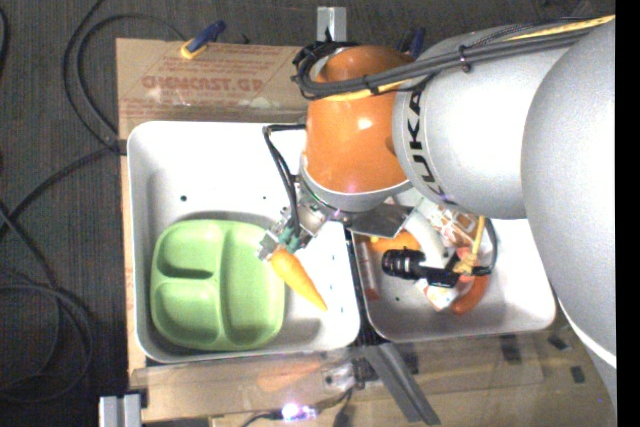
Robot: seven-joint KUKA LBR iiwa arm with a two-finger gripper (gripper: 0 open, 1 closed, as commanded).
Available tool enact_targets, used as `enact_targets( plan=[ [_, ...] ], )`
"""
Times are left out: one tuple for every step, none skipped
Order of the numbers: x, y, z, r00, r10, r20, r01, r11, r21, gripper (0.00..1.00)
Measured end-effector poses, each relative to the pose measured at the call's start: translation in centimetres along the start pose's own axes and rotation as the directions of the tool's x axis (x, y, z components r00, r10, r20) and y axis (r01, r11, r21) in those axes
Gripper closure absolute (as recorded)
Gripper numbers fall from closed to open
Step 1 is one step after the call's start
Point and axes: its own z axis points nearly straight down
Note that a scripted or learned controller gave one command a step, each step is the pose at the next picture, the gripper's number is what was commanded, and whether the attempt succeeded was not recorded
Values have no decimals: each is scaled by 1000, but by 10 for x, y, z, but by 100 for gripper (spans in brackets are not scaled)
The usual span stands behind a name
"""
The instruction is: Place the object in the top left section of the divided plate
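Note:
A green divided plate [215, 290] lies in the left bin, toward its front. Its top left section [188, 247] holds nothing. An orange toy carrot [300, 280] with a green leafy top hangs at a slant just off the plate's right rim, tip pointing down and right over the white bin floor. My gripper [286, 236] is at the carrot's leafy end and looks shut on it. The grey and orange arm covers the space above and to the right.
The left bin's wall [140, 215] rings the plate closely at left and front. In the right bin [520, 315], an orange-red thing [472, 293] and a white-and-red thing [438, 293] lie partly under the arm. Brown cardboard [200, 85] lies behind the bins.

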Motion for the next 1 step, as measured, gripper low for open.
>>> enact_targets(
  plan=[
    [66, 42, 43, 1000, 3, -3, -3, 1000, 2, 100]
  ],
)
